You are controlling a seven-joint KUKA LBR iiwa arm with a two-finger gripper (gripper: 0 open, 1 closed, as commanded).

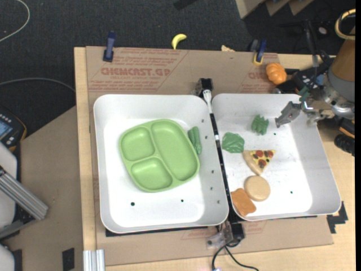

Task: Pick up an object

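Camera view looks down at a slant on the surface (84, 151), a brown board carrying two shallow white bins side by side. The left bin (107, 196) holds a green divided plate (158, 154), lying flat near its middle, with a small green piece (195, 140) touching the plate at its 3 o'clock edge.

The right bin (316, 174) holds the candidates for picking. A dark green leafy piece (260, 124) sits toward 12 o'clock, a lighter green leaf (233, 142) lies just beside the dividing wall at about 10 o'clock, a pizza slice (259, 160) rests near the middle, and a tan round cookie (258, 188) partly overlaps an orange piece (243, 202) at about 7 o'clock. They are scattered loosely — likely so that each can be taken on its own.

The arm comes in from 3 o'clock, and its pincer (287, 115) hangs over the upper part of the right bin, just beside the dark green leafy piece at that piece's 2 o'clock. Nothing sits between its fingers; they look slightly spread, released rather than clenched. Its nearness suggests the leafy piece is the target, though that is a judgement — the grasp has not yet been made.

Outside the bins, an orange toy (276, 73) and a yellow banana (178, 40) lie by the board's far edge.
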